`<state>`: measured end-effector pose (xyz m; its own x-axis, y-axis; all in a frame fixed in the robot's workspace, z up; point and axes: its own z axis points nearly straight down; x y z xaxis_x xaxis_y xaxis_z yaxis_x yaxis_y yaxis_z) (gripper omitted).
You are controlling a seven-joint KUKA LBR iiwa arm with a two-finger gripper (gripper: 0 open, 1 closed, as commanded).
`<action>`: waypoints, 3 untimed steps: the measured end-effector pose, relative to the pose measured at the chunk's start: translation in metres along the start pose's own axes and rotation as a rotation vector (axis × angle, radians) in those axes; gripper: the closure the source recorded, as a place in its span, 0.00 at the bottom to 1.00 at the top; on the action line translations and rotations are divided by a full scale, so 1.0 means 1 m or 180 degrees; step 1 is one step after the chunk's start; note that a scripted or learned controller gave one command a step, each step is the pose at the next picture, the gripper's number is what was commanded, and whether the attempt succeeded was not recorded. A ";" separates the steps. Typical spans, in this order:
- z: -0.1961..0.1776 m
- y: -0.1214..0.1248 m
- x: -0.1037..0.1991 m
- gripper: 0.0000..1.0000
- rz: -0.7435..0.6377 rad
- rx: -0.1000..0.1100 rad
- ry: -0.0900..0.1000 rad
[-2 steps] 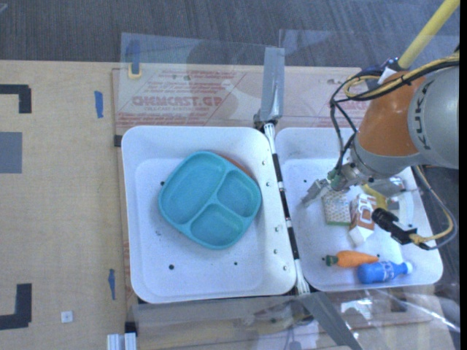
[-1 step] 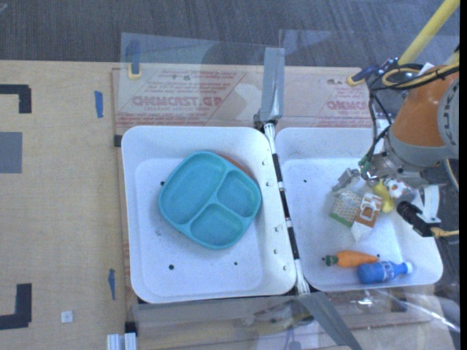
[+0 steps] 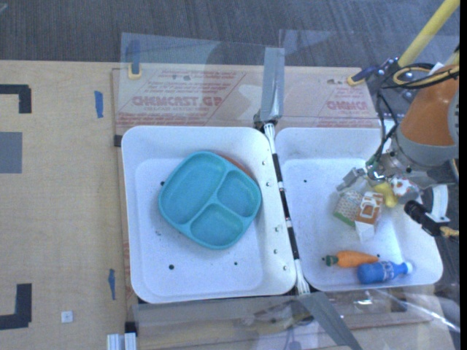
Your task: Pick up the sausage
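The gripper [image 3: 373, 175] hangs low over the right bin [image 3: 314, 152], by its far right part; whether it is spread or closed I cannot tell, and nothing is seen clamped in it. Just below it in the view lies 1 small carton [image 3: 357, 208], with 1 yellow item [image 3: 392, 195] beside that. Further toward the near rim lie 1 carrot [image 3: 353, 259] and 1 blue bottle [image 3: 382, 270]. Well to the gripper's left, in the left bin [image 3: 139, 217], sits 1 teal divided plate [image 3: 209, 199]; a reddish-orange edge [image 3: 241, 164] peeks from under it, perhaps the sausage, though I cannot tell.
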<state>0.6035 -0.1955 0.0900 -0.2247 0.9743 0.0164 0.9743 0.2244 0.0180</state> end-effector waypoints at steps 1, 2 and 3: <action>0.002 -0.053 0.107 0.00 -0.0278 0.0035 -0.0047; 0.002 -0.054 0.106 0.00 -0.0274 0.0033 -0.0051; 0.003 -0.012 0.100 0.00 -0.0838 0.0035 -0.0060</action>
<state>0.5693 -0.1004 0.0884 -0.4703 0.8825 -0.0061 0.8824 0.4703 0.0081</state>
